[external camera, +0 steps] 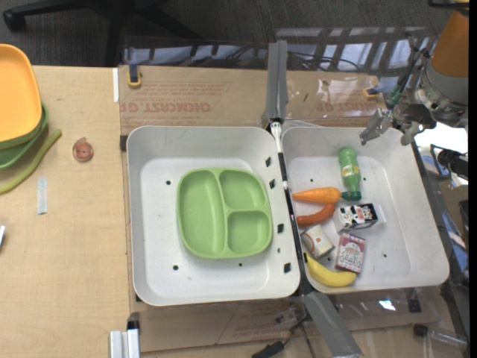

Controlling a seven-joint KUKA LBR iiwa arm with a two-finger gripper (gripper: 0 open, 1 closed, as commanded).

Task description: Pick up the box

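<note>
Three small boxes lie in the right bin [417,222]: a black-and-white carton [358,215], a pink-red box [351,253] just below it, and a small white-and-orange box [319,241] to their left. My gripper [389,131] hangs over the bin's far right corner, well above and behind the boxes. Its two fingers stand apart, so it is open, with nothing between them. The orange band of the arm shows at the top right.
The right bin also holds a green bottle [348,171], a carrot [317,195], a reddish-orange piece [316,215] and a banana [328,273], all packed close to the boxes. A green divided plate [225,213] lies in the left bin [149,200]. Stacked plates [15,118] sit far left.
</note>
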